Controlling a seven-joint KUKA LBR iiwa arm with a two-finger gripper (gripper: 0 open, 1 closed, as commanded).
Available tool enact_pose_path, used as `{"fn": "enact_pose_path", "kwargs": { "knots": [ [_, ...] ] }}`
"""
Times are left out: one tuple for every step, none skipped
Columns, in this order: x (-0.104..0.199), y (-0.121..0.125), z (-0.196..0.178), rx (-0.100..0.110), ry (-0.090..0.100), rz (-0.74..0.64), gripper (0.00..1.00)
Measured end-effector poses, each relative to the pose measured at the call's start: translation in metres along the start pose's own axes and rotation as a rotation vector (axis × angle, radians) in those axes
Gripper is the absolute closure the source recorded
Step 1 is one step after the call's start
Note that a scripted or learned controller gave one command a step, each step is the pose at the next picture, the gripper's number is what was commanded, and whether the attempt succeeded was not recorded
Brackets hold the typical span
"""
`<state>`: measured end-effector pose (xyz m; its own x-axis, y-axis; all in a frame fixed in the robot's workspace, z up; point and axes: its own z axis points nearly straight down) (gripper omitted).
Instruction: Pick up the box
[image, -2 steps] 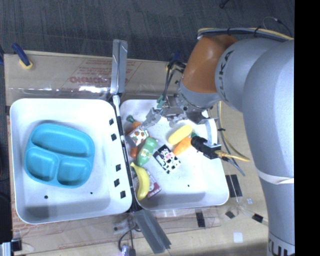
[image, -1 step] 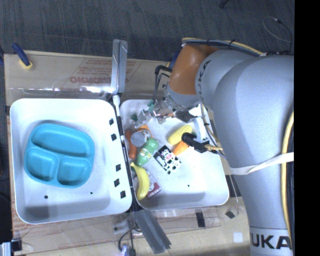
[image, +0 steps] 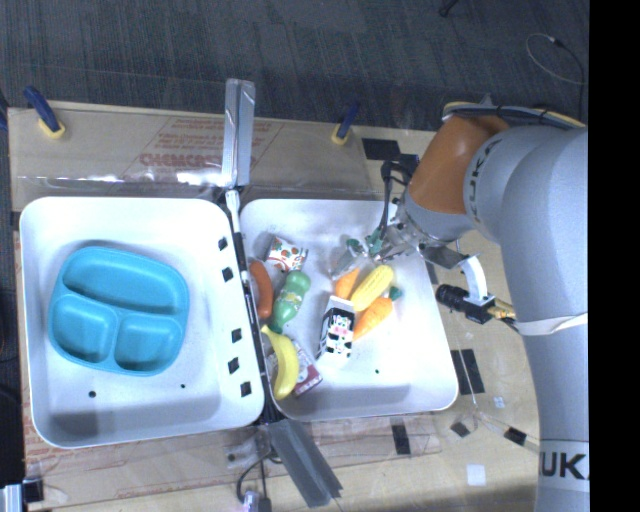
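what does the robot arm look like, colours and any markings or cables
The arm is thick, rounded and light grey, with an orange band above the wrist. Black letters "UK" show near its base. A thin cable runs by the gripper, which is small and metallic.

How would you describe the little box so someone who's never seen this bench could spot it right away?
Look in the right-hand white bin, where the toy food is piled. Near the middle of that pile, just below the corn cob and left of the carrot, stands a small carton. It is the only boxy, flat-sided item there, white with black cow-like patches, while its neighbours are rounded and brightly coloured.
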<state>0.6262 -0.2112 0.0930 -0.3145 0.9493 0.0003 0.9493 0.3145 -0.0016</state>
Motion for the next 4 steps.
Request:
{"fn": "enact_pose_path", "kwargs": {
  "knots": [
    [0.075,0.046,0.002,0.020,-0.001,-0.090,0.00],
    [0.079,-0.041,0.001,0.000,0.001,-0.132,0.00],
    [0.041,-0.101,0.001,-0.001,0.001,-0.254,0.00],
    [0.125,-0.090,0.001,-0.002,-0.006,-0.303,0.00]
  ]
}}
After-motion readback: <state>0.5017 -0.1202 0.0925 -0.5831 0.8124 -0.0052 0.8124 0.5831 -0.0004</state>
